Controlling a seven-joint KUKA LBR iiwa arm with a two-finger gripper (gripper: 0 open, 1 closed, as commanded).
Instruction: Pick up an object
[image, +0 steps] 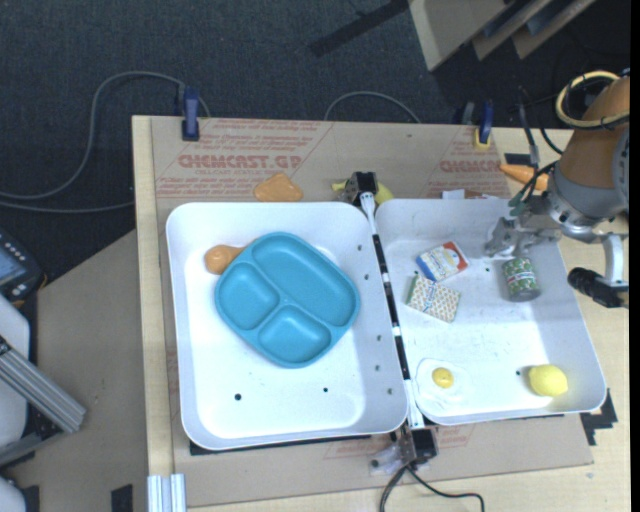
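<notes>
approach step: two-finger gripper (513, 243) hangs just above small green can (520, 279), finger state cannot be told; next needs descent.

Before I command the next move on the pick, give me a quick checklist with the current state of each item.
1. Gripper over the right bin: ok.
2. Green can close under the gripper: ok.
3. Can between the fingers: cannot tell.
4. Can apart from the small carton and the patterned packet: ok.
5. Lemon and fried egg away from the gripper: ok.
6. Blue divided plate in the left bin: ok.
</notes>
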